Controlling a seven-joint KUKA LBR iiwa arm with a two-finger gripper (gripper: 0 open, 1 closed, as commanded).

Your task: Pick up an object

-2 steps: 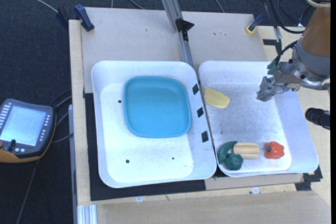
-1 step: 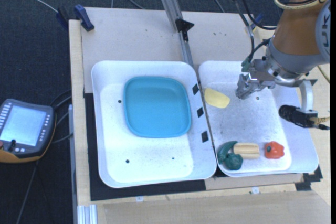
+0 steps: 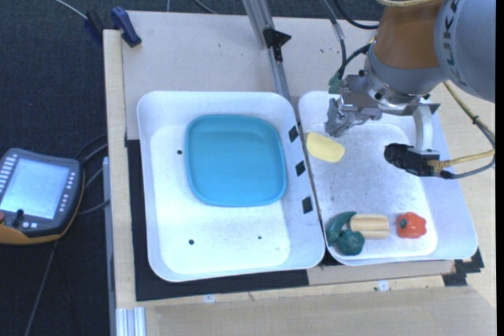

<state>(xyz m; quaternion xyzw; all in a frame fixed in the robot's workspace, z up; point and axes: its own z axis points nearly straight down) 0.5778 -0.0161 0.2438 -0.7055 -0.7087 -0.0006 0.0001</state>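
Nearest the camera, along the front wall of the right-hand shallow white bin [image 3: 465, 224], three small things lie in a row: a dark green, leaf-shaped plastic piece [image 3: 344, 233], a pale tan cylindrical block [image 3: 370, 226] touching it, and a small red tomato-like toy [image 3: 410, 225] just beside that. Further back in the same bin, close to the wall it shares with the left-hand white bin [image 3: 161, 193], lies a pale yellow rounded plastic piece [image 3: 324, 147]. The left bin carries a flat turquoise square plate [image 3: 236, 159].

The grey gripper [image 3: 340, 120] hangs just behind and above the yellow piece, which looks the likeliest thing to be picked. Whether its jaws are apart or together I cannot tell from here; nothing is visibly between them.

My worry is the spot: the yellow piece sits so close to the bin wall that a jaw coming down could land on the rim or nudge the piece aside. Its smooth, rounded shape could also squirt out of a pinch. The black cable [image 3: 409, 157] trailing from the wrist might drag too.
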